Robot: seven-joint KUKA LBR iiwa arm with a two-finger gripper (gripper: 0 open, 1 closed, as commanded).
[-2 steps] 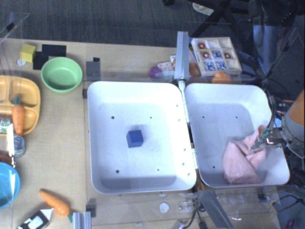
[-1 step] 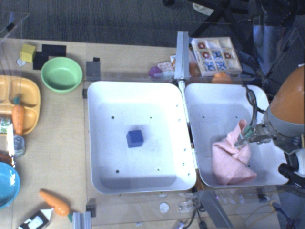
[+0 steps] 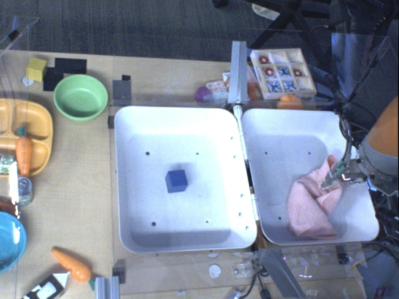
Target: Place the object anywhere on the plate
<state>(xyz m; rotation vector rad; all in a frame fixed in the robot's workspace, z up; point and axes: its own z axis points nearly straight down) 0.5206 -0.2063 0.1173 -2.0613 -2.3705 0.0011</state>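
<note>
At the near edge of the surface (image 3: 81, 229) lies a carrot (image 3: 72, 264), well to the left of both bins, and a blue plate (image 3: 11, 240) shows at the left edge just beyond it. Next come the two white bins. In the left bin (image 3: 143, 229) a small blue cube (image 3: 176, 180) sits alone near the middle of the floor. In the right bin (image 3: 280, 136) a pink cloth (image 3: 310, 204) lies crumpled against the right side, one corner pulled up toward me. My hand (image 3: 338, 176) reaches in from the right and sits at that raised corner, touching the fabric; the fingers are too small and blurred here, so I cannot tell how far they are parted or whether the cloth is truly between them. My orange band (image 3: 383, 128) shows at the right edge above the wrist. Farther left, a yellow divided tray (image 3: 34, 120) holds a second carrot (image 3: 24, 155). Beyond it stands a green bowl (image 3: 80, 96), then a yellow block (image 3: 35, 68). Behind the bins rests a box with red and blue squares (image 3: 282, 73).
</note>
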